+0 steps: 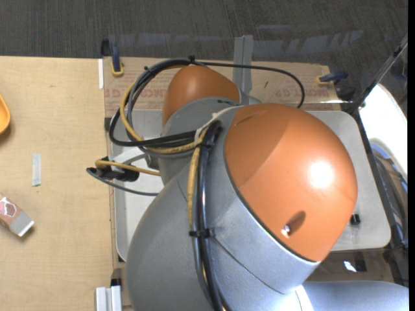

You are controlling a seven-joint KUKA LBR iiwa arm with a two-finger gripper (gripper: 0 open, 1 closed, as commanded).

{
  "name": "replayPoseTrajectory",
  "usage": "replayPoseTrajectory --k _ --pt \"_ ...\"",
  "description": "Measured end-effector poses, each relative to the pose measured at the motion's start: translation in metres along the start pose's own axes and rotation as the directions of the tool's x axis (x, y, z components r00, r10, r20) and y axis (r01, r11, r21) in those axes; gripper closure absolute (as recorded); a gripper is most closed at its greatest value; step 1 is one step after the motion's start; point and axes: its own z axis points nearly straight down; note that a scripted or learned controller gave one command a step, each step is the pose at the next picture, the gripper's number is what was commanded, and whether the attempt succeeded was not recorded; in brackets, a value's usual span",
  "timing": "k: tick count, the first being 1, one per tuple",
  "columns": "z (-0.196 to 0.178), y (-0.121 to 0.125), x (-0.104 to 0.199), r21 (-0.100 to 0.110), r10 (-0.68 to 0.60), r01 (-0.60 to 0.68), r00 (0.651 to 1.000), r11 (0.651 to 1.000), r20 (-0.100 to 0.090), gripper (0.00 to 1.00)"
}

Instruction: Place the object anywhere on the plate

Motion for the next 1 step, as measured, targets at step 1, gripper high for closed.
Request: replayPoseTrajectory --k 1 --pt "0.0246 -0.0124 -0.0617 -0.001 -0.005 0.005 1.0 1.0 0.002 1.0"
